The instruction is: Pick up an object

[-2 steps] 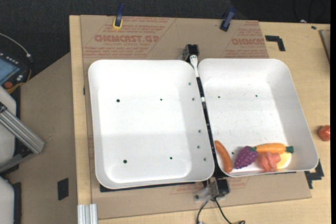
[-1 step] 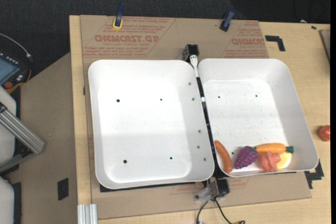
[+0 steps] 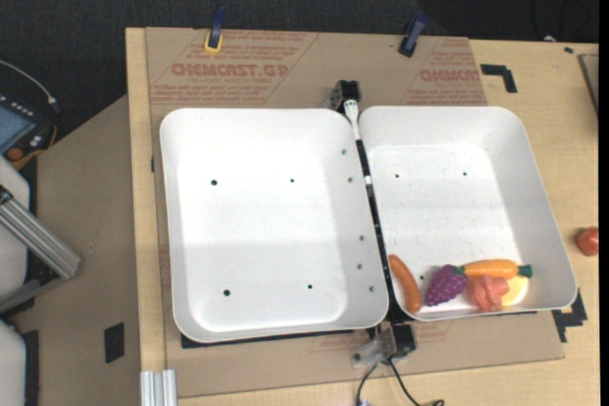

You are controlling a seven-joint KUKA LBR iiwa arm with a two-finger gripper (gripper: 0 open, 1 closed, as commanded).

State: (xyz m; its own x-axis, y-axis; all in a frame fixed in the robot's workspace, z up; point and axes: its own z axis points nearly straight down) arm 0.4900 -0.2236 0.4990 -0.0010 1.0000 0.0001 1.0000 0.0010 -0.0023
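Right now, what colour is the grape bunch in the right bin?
Purple. The grape bunch shows in the camera view, at the right bin's near edge beside the carrot.

You are looking down from one fixed camera above the table [image 3: 285,376], tilted at a slant. Both white bins [image 3: 257,223] sit fully in frame, at middling range.

two shallow white bins are being counted on the bench, a left bin [image 3: 257,223] and a right bin [image 3: 457,195]. five toy foods are being counted at the near edge of the right bin: one orange sausage-like piece [image 3: 404,283], one purple grape bunch [image 3: 444,284], one carrot [image 3: 495,268], one red piece [image 3: 485,292] and one pale yellow piece [image 3: 515,292]. two blue clamps [image 3: 217,29] [image 3: 413,33] are being counted at the board's far edge.
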